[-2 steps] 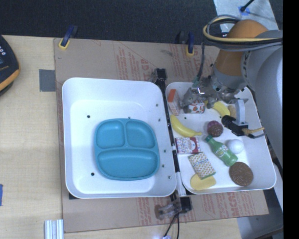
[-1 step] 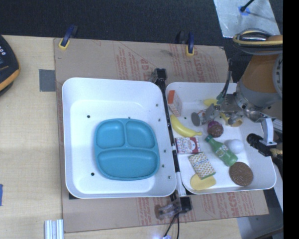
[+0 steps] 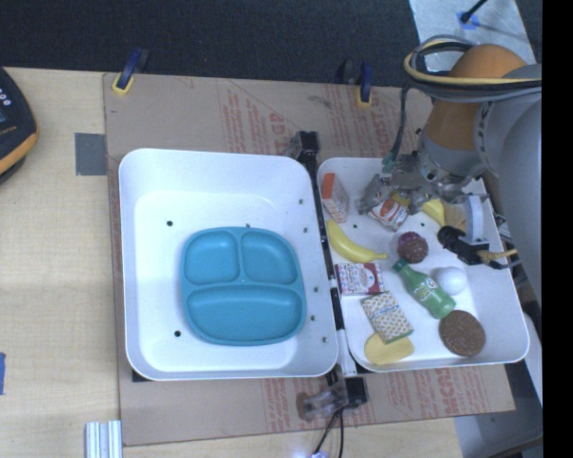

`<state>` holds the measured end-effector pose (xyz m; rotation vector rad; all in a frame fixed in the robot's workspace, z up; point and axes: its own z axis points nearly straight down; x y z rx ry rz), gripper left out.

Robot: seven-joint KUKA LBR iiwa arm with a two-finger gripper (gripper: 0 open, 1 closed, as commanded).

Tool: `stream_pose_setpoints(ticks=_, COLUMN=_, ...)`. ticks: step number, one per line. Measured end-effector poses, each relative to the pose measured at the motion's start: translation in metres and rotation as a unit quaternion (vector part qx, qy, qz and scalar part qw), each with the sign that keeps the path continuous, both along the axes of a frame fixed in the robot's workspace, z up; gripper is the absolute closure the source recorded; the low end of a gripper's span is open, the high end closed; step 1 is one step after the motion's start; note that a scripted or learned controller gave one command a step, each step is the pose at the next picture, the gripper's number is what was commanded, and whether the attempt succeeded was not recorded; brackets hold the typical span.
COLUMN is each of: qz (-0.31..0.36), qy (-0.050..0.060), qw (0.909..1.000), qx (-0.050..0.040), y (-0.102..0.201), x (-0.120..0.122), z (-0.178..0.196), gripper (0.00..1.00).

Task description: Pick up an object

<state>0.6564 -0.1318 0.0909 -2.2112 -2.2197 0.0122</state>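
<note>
You are looking down on two white bins set side by side on a cardboard sheet. The left bin [image 3: 143, 284] holds one blue divided plate [image 3: 242, 286], lying flat near its middle. The right bin [image 3: 515, 337] carries the clutter. Along its left side you see a banana [image 3: 353, 246], and below it a small red-and-white packet [image 3: 358, 278], then a checkered packet [image 3: 387, 316] resting above a yellow piece [image 3: 389, 351] at the bottom edge. A green bottle [image 3: 425, 288] lies tilted in the middle, with a dark red ball [image 3: 413, 247] just above it and a white egg-shaped thing [image 3: 449, 279] just to its right. A brown round disc [image 3: 461, 333] sits near the lower right corner.

The arm comes in from the right, its orange band above the wrist, and the gripper [image 3: 393, 197] is low in the upper part of the right bin, over a red-and-white wrapper [image 3: 391, 212] that lies touching or just under it. You cannot tell how wide the claw stands, nor whether it has hold of anything.
</note>
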Motion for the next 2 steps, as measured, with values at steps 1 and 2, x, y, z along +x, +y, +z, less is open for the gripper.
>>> stream_pose_setpoints(ticks=1, qz=-0.002, qy=-0.001, qw=1.0000, qx=-0.0011, y=-0.047, x=-0.073, z=0.001, gripper=0.00)
stream_pose_setpoints(ticks=2, qz=0.000, qy=-0.003, qw=1.0000, qx=-0.0007, y=-0.045, x=-0.069, z=0.012, gripper=1.00)
